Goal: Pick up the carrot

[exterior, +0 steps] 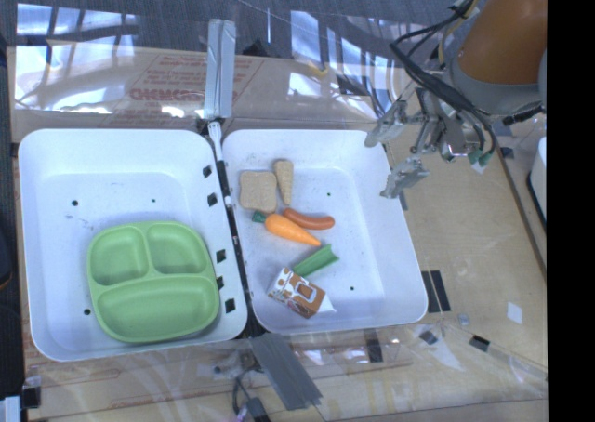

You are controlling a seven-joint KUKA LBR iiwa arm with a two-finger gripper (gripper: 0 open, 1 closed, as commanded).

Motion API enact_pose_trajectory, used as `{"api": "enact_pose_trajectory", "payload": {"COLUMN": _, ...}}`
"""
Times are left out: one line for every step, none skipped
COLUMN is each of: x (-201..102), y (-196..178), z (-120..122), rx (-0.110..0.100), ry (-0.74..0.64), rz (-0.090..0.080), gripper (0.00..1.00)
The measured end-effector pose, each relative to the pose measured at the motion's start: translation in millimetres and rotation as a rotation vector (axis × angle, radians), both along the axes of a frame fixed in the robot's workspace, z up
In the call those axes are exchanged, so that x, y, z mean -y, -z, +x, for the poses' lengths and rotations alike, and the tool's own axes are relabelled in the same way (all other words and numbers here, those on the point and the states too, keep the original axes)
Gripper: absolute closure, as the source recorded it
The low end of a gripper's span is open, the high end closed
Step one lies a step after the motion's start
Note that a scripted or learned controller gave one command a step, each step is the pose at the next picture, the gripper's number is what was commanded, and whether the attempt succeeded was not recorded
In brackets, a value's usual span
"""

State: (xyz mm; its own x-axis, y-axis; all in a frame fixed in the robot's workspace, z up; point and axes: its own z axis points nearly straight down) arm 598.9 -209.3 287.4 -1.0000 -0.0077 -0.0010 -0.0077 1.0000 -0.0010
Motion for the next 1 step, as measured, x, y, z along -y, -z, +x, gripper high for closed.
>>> {"api": "enact_pose_trajectory", "payload": {"x": -38.9, "y": 150.0, "z": 19.4, "rx": -0.012, "ry": 0.064, "rz": 0.005, "gripper": 0.00}}
